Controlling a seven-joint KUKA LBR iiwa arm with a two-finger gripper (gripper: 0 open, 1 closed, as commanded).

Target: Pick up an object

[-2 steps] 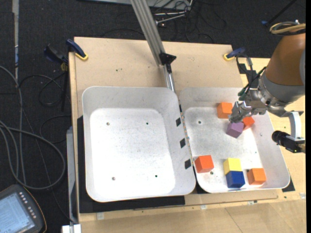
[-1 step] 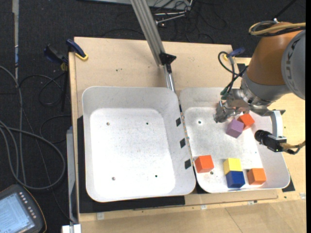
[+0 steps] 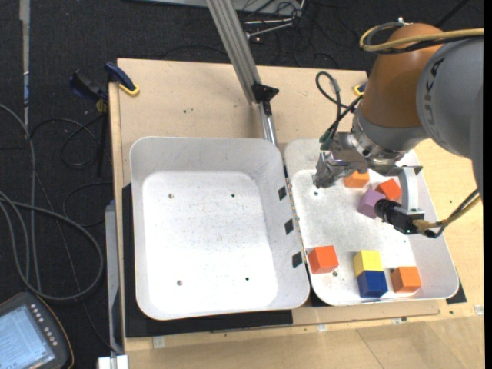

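My gripper [image 3: 325, 174] hangs low over the far left part of the right bin [image 3: 330, 287], its dark fingers pointing down at bare bin floor. Just to its right lie an orange block [image 3: 356, 180], a purple block [image 3: 372, 202] and another orange block [image 3: 390, 189], partly hidden by the wrist. Nearer the front of the bin lie an orange cube [image 3: 323, 258], a yellow cube [image 3: 367, 261], a blue cube [image 3: 372, 283] and an orange cube [image 3: 405, 279]. I see nothing between the fingers.
The left bin [image 3: 146, 229] stands beside the right one with black clips along their shared edge. A metal pole [image 3: 238, 44] slants in from the back. Blue clamps [image 3: 100, 83] sit at the bench's far left corner.
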